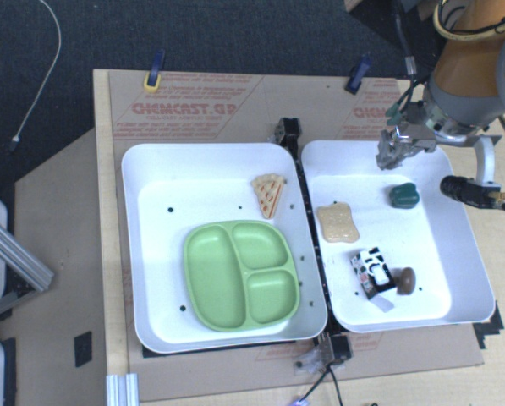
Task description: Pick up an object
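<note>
Bins first: you've got two white ones side by side on the bench, which has a brown top sheet with red print.

Left bin: a green three-section plate on the near side. A waffle-patterned wedge lies toward the far right corner, apart from the plate.

Right bin:
- tan bread-like slab near the left wall
- dark green lump toward the far side
- black-and-white block on the near side, with a brown rounded piece right against it
- pale grey scrap just beside those two, too small to identify

Hand hangs over the far edge of the right bin. The dark green lump is just beside it on the near side and is the closest pick candidate. You can't tell from this angle whether the hand is wide or narrow.

Around the bins:
- blue clamps on the bench's far edge
- black clips at both ends of the seam between the bins
- white cable on the dark floor at far left
- aluminium rail, cut off at the left edge

Arm is cut off at the top right.
</note>
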{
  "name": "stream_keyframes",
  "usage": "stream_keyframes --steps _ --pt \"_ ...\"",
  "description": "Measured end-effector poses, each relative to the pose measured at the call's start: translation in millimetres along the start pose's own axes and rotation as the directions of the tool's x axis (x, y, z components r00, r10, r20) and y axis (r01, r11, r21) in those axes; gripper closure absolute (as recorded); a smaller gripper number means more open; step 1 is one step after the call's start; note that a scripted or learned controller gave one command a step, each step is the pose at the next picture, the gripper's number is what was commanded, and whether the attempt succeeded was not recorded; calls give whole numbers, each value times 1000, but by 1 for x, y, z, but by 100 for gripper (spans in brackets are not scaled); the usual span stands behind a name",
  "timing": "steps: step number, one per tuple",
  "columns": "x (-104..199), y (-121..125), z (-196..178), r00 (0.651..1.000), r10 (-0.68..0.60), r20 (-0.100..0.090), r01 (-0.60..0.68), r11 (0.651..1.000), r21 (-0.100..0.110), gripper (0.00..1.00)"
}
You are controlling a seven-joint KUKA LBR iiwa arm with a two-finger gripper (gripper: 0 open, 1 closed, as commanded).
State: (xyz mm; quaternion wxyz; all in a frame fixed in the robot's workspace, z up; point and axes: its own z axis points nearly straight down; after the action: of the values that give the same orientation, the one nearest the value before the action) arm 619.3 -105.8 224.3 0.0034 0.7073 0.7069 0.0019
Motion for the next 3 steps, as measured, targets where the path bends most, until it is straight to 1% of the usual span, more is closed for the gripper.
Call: stream_keyframes --steps 1,2,3 --pt "0 -7 -47 1000 -1 -1 1 1000 1 100" --pt "46 11 -39 1000 -5 -2 5 1000 4 100" --pt "100 17 -41 1000 -7 -3 7 1000 4 100"
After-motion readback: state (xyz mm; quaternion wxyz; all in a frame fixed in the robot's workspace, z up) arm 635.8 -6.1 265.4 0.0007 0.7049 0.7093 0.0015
